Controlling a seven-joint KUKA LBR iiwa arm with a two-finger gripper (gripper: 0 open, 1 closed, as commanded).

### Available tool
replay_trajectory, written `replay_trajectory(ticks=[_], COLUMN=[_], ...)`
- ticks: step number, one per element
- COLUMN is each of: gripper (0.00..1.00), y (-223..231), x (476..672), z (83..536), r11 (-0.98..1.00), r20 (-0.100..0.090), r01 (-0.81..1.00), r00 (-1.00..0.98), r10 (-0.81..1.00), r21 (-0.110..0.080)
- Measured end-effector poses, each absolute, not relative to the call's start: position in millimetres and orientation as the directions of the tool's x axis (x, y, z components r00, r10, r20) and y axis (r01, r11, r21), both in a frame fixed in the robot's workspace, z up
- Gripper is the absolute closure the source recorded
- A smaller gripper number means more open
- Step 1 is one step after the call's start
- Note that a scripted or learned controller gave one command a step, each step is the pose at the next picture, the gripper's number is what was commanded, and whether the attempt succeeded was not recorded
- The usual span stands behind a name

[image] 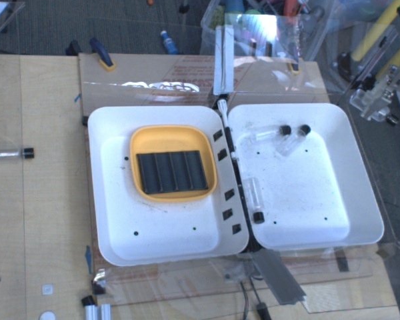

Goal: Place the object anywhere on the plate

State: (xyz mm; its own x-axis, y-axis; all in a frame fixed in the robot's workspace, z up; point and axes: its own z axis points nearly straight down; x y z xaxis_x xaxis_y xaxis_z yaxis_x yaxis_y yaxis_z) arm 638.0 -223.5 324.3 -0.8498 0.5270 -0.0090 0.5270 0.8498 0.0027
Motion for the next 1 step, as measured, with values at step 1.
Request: replay_trajectory(ticks=[1], gripper=[1.0], y=[-221.9], x=[624.6], z=[408.8], r11=[0.926], r20=[-0.01], r01=[0.378], r00=[-0.926], r10=[0.378], r21=[0.002])
